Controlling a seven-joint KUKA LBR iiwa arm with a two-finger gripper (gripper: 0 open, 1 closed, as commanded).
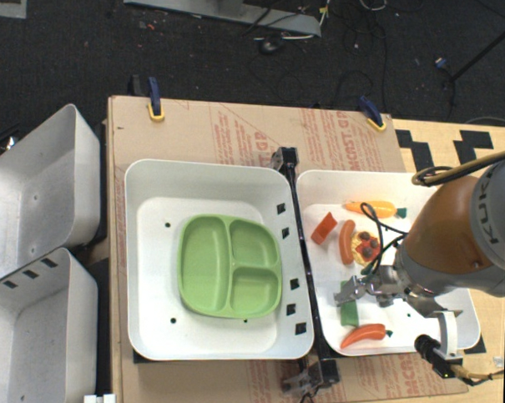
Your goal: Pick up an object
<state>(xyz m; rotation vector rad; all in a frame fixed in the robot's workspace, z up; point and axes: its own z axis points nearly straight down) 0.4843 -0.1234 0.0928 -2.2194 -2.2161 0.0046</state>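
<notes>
Lowering onto one piece alone is what this step is calling for, so the gripper [359,290], hanging over the right bin [468,327], should be centring on a single toy and keeping off the bin wall. Nearest is the green block [349,313], sitting just beside the gripper at its seven o'clock, with the red-orange pepper [364,333] lying a little farther toward six o'clock. Whether the gripper is released or clenched I cannot tell.
</notes>
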